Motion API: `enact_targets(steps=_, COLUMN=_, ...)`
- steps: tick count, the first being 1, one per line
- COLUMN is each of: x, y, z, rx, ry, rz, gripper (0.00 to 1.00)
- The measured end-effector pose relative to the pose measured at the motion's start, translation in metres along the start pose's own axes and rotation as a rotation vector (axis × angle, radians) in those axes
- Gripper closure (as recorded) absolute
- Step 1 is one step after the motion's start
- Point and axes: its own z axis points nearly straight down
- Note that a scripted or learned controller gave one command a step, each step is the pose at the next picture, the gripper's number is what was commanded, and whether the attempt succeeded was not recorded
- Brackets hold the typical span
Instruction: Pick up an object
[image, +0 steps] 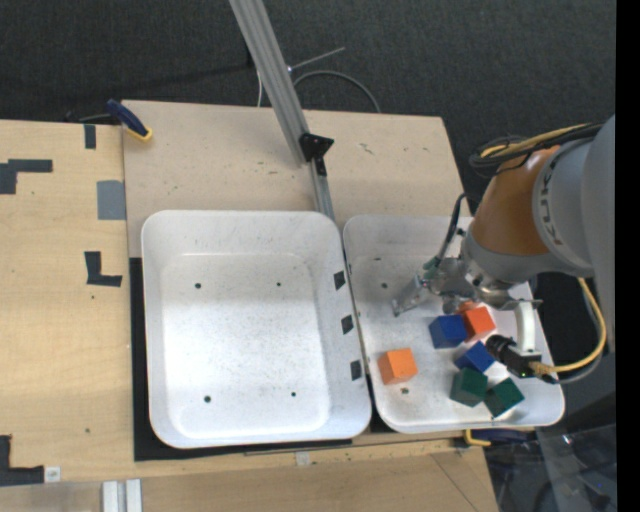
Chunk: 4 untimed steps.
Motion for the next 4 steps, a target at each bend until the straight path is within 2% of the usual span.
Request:
enact_targets(steps=1, x=0.001, y=0.001, z=-0.013, rx=-0.004, ry=0.001, rz=-0.002, gripper=1.0)
enact_targets(steps=3, x=0.004, y=-0.002, z=-0.105, rx=-0.012, ry=-0.001, rz=-0.001, gripper=1.0)
enact_targets(steps=4, x=0.061, y=0.005, z=-0.099, rx=-0.006, ry=0.001, rz=-0.006, gripper=1.0)
